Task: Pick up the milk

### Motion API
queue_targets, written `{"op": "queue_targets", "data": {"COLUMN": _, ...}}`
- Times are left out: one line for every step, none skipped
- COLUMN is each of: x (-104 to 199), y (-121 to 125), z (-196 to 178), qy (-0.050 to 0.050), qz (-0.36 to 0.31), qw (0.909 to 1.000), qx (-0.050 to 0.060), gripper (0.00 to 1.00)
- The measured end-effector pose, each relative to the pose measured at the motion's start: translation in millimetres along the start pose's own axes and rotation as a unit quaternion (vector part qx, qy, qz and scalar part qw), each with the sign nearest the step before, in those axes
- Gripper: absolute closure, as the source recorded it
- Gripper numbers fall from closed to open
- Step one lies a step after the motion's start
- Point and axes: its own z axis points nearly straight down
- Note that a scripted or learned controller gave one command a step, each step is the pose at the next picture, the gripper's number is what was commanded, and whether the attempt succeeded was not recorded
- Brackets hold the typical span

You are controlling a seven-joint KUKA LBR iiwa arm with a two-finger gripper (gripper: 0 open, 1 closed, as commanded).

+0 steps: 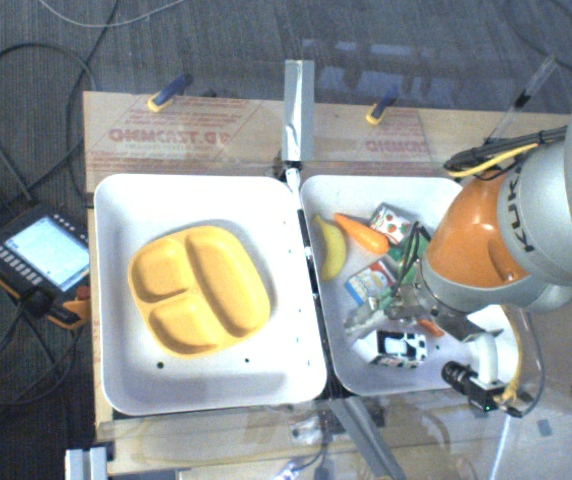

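Camera view: right bin [318, 268] holds the clutter; left bin [111, 268] carries a yellow divided plate [201, 288]

Milk [402, 348]: small black-and-white carton lying on its side near the front wall of the right bin, towards the bin's right half. Long axis runs roughly left-right across the view, slightly tilted. Which end is the top is too small and blurred to read.

Arm [496, 243] reaches in from the right; its orange band and grey body cover the right part of the bin. Gripper [406, 313] sits just above the milk in the picture, very near it; touching or not, cannot tell. How wide the gripper is spread cannot be made out, since the wrist and dark cabling crowd it. Nothing can be seen in its grasp.

Other items in the right bin: banana [332, 248] against the left wall, carrot [362, 234] beside it, a white carton with red print [391, 222] behind, a pale packet with blue marks [366, 286] left of the gripper. Items under the wrist are partly hidden; shapes there are unclear.

Handheld pendant [36, 258] on the floor at left, screen lit
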Motion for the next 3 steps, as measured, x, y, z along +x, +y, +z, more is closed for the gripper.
{"op": "queue_targets", "data": {"x": 2.1, "y": -2.8, "z": -19.5, "qy": 0.003, "qz": -0.044, "qw": 0.999, "qx": 0.006, "gripper": 0.0}}
{"op": "queue_targets", "data": {"x": -15.0, "y": -1.2, "z": 10.1, "qy": 0.002, "qz": -0.255, "qw": 0.9669, "qx": 0.001, "gripper": 0.0}}
{"op": "queue_targets", "data": {"x": -15.1, "y": 1.9, "z": -1.8, "qy": 0.001, "qz": -0.255, "qw": 0.967, "qx": -0.004, "gripper": 1.0}}
